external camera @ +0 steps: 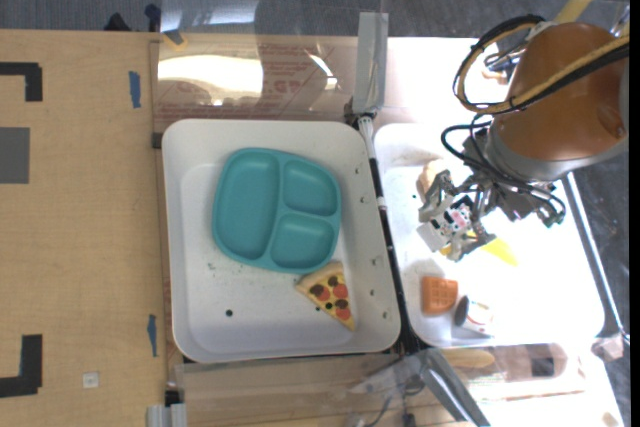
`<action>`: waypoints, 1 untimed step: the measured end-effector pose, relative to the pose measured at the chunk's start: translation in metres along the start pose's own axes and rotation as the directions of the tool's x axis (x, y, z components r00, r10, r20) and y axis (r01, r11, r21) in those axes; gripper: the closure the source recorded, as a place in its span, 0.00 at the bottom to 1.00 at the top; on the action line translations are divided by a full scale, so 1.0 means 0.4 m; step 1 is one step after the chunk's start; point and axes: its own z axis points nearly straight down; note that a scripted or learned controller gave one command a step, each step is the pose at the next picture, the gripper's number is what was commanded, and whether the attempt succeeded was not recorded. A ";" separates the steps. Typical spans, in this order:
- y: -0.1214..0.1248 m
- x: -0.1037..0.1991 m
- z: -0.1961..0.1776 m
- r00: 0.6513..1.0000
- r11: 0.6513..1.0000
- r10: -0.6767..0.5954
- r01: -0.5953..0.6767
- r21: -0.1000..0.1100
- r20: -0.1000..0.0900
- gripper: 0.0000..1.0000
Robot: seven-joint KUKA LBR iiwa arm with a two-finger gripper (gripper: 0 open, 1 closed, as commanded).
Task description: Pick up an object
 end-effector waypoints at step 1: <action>0.001 -0.007 -0.027 1.000 1.000 -0.002 0.002 0.003 0.007 1.00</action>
